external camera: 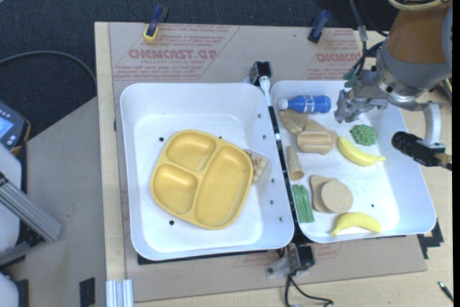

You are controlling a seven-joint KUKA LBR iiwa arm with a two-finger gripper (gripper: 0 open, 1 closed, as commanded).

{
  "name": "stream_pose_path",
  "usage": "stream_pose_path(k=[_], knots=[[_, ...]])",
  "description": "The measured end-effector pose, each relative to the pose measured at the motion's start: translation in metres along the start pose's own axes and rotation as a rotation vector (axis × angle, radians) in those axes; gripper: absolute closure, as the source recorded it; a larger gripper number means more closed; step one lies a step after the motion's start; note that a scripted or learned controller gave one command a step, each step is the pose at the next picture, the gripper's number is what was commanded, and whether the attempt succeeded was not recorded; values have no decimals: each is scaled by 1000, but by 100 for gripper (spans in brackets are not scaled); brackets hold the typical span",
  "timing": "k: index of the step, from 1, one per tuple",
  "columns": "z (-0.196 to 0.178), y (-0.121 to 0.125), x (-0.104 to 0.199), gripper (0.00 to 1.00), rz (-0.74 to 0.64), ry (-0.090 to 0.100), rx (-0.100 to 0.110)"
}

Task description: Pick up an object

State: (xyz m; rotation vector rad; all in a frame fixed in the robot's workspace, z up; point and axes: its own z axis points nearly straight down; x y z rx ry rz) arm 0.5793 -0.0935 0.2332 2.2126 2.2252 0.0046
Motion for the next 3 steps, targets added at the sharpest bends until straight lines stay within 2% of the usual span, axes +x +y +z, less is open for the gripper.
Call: stream_pose_path(k=[2, 3], knots=[[19, 39, 104, 100, 1, 0, 1], [14, 57, 143, 100, 1, 1, 0]])
